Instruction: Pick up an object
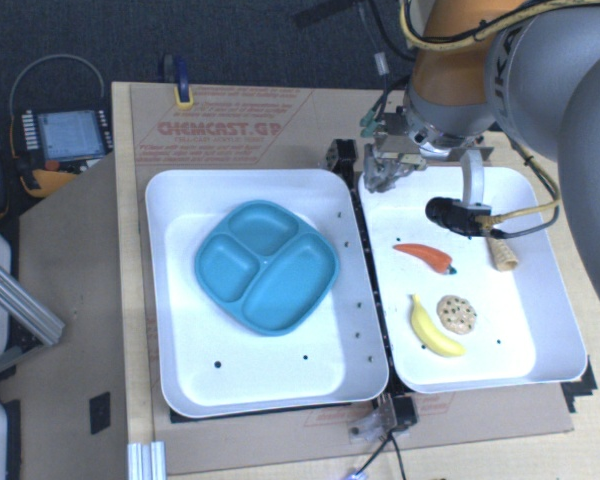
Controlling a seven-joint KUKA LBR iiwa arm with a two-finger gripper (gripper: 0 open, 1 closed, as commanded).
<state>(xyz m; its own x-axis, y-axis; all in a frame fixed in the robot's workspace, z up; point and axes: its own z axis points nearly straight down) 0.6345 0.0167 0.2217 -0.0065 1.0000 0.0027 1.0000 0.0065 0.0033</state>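
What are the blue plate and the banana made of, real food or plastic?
The blue plate looks like moulded plastic: one even colour, smooth matte surface, rounded dividers. The banana seems a plastic or rubber toy, judging by its uniform yellow and slight sheen, though that is not certain from here.

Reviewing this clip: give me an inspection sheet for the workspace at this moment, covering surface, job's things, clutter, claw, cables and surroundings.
Surface: cardboard-topped bench bearing a left bin and a right bin, both white, side by side.
Job's things: in the right bin, a red pepper, a banana, a cookie beside the banana, and a cork-like piece.
Clutter: blue divided plate in the left bin.
Claw: claw at the right bin's far-left corner; nothing seen between its fingers.
Cables: yellow and black cables run from the wrist over the right bin.
Surroundings: blue clamp on the bench's far edge; a small screen device at left.
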